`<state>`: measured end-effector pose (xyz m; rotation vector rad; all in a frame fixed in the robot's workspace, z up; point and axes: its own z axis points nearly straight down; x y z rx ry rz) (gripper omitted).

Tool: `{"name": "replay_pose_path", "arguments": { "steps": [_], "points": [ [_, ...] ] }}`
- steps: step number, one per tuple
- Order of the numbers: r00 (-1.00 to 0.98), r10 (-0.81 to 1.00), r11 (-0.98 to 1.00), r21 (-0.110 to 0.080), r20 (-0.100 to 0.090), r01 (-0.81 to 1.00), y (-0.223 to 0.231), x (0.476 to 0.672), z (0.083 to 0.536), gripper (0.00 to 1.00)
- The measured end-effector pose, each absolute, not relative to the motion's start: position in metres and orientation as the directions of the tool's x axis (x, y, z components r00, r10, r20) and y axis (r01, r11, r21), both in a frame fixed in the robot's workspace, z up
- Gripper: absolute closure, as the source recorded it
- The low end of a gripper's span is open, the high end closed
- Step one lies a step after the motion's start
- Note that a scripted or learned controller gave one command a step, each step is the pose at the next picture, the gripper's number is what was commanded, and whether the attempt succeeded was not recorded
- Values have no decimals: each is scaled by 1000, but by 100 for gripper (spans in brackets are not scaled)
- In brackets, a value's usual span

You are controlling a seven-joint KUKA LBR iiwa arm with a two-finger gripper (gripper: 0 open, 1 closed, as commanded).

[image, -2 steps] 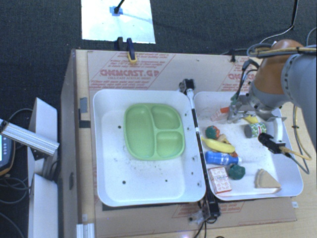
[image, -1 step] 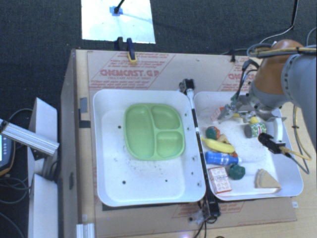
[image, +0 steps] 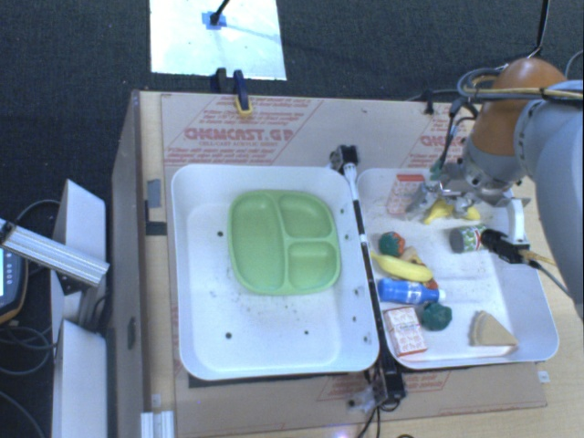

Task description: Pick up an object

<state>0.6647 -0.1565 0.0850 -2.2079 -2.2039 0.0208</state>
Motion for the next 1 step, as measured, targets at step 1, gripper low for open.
{"name": "replay_pose_path", "arguments": {
  "steps": [1],
  "points": [
    [-2,1000,2,2,-1,1000,-194,636,85,0]
  ]
}}
